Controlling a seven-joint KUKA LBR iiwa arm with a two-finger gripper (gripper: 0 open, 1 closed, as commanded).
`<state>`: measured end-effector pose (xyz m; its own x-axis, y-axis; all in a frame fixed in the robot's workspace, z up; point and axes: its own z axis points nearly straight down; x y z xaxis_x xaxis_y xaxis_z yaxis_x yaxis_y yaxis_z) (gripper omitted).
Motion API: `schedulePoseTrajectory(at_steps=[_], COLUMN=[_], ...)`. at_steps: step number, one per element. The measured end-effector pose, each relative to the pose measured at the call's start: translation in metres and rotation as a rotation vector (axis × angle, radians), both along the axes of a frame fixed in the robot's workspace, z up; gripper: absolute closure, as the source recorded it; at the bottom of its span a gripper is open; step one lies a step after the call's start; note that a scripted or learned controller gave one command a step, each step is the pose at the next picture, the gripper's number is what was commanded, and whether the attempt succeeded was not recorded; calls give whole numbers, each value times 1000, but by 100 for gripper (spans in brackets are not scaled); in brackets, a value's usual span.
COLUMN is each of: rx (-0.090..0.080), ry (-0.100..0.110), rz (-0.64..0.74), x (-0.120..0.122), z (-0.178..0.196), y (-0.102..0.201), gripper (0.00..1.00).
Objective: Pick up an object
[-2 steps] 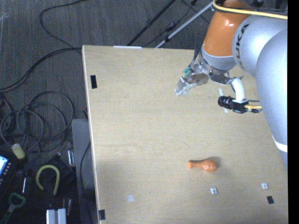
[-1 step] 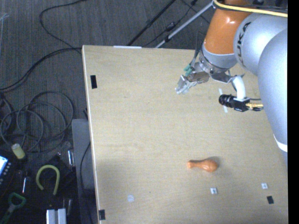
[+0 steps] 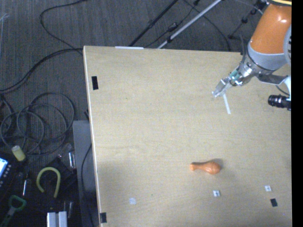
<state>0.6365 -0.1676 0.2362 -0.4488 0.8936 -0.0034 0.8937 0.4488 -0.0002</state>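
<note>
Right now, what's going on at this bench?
A grey robot arm with an orange band reaches in from the right, its tool hanging over the upper right part of the wooden bench top. The one object to pick, a small orange pear-shaped thing, lies well apart from it, nearer the front edge. Nothing is being held yet.

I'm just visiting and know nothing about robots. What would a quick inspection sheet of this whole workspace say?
Surface: pale wooden board, a few small black and white markers near its edges.
Job's things: one orange pear-shaped object lying on its side near the front right.
Clutter: nothing seen on the board.
Grippers: gripper hangs over the far right of the board, well apart from the orange object, holding nothing.
Cables: black cables coiled on the floor at left.
Surroundings: grey carpet, stand legs at the back, a yellow-green hook-shaped tool on the floor.
</note>
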Motion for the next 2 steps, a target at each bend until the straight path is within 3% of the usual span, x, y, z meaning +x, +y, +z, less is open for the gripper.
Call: schedulePoseTrajectory(at_steps=[1,2], rx=[5,1], ry=[4,1], rz=[-92,-61], x=[7,5], z=[-54,-47], y=[50,38], gripper=[100,100])
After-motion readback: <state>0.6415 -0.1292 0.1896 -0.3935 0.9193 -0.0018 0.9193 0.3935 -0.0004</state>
